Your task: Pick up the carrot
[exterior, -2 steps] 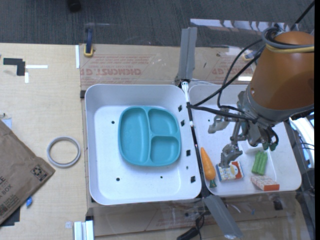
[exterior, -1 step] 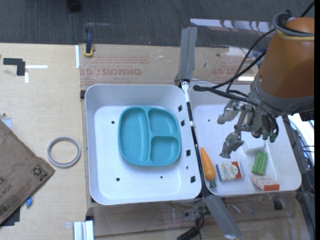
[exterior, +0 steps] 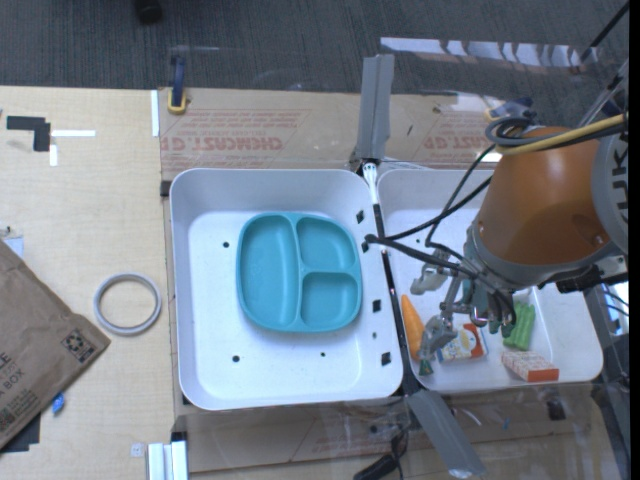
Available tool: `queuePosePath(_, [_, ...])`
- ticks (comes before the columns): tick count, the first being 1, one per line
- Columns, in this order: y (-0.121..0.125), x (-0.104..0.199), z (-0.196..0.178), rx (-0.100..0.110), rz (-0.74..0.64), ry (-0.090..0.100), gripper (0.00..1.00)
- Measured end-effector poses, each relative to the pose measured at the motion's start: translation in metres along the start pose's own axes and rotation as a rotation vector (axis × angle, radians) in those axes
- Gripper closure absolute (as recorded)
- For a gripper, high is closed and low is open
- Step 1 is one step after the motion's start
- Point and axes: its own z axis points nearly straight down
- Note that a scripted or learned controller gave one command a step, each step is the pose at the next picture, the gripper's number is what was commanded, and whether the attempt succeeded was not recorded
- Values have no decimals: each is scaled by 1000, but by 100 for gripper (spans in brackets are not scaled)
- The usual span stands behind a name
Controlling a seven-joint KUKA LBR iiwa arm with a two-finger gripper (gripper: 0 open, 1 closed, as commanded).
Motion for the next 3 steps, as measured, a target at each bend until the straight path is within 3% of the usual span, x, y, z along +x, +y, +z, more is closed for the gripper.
queuePosePath(1, [-23, -4, 0, 0, 112, -1, 0])
queuePosePath(3, [-10, -2, 0, 0, -136, -1, 0])
